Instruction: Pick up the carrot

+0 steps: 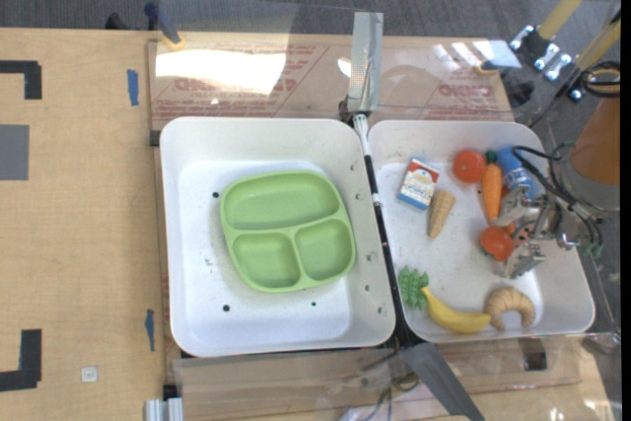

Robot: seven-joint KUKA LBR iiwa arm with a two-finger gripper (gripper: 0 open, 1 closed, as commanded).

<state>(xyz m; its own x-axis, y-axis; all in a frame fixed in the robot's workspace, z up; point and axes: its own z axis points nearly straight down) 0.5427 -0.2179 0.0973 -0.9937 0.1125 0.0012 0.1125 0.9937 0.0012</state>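
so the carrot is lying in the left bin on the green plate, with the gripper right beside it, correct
Not quite. The camera view shows the carrot lying in the right bin, among the other toy foods, not on the green plate, which sits in the left bin. The gripper is indeed right beside it.

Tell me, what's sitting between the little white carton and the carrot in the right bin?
In the camera view, an ice-cream cone lies between the carton and the carrot, on the bin floor.
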